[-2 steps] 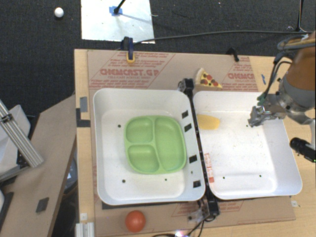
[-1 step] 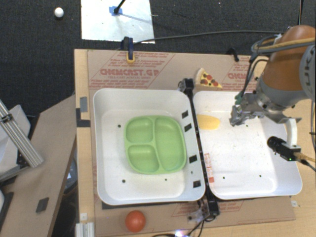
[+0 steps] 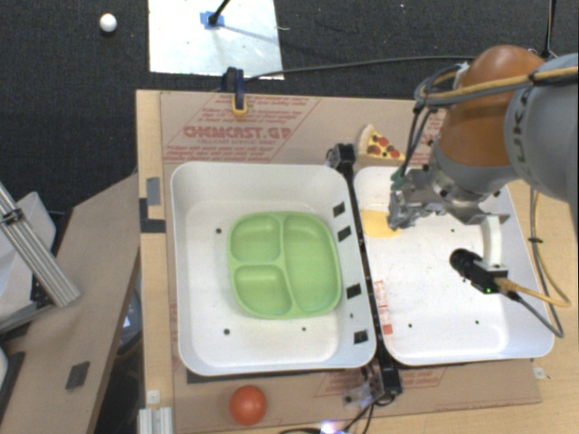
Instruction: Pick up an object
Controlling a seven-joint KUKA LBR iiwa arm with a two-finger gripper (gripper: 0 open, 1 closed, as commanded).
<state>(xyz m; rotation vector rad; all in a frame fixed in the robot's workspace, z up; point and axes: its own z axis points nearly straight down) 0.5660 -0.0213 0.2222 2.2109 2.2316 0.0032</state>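
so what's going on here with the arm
The arm's pincer is low in the right bin, right at a flat yellow thing by the wall nearest the other bin. Whether it has hold of it I cannot tell. The left bin holds a green divided plate. A pizza-slice toy and an orange ball lie outside the bins.

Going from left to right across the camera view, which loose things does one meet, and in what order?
In order: small white ball → green divided tray → toy pizza slice. Left out: the orange ball, which shares the tray's span, and the yellow piece, which shares the pizza slice's.
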